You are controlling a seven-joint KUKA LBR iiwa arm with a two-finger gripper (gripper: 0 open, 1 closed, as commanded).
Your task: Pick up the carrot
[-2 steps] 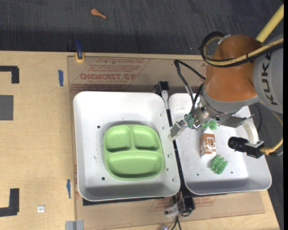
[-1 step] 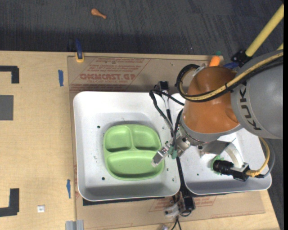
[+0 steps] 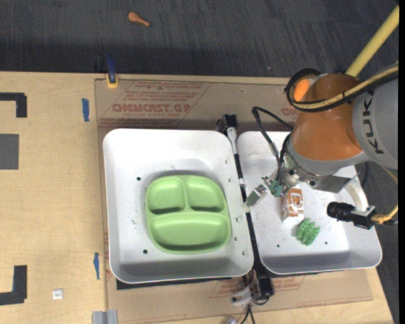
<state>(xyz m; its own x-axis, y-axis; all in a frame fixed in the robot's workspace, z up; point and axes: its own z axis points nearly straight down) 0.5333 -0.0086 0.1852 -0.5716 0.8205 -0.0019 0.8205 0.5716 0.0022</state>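
Observation:
My gripper (image 3: 283, 185) hangs low over the right bin (image 3: 354, 256), near its left wall, mostly hidden under the orange wrist. Just below and to the right of it, a small orange-and-white piece (image 3: 292, 204) lies on the bin floor; I cannot tell whether the gripper touches it. A small green ridged piece (image 3: 308, 232) rests a little further toward the front of that bin. Far away, on the dark floor beyond the bench's back edge, sits a small orange carrot-shaped thing (image 3: 138, 19).
The left bin (image 3: 120, 190) holds a green divided plate (image 3: 187, 212) in its middle. A dark rail (image 3: 239, 171) runs between the two bins. The arm's body covers the back of the right bin.

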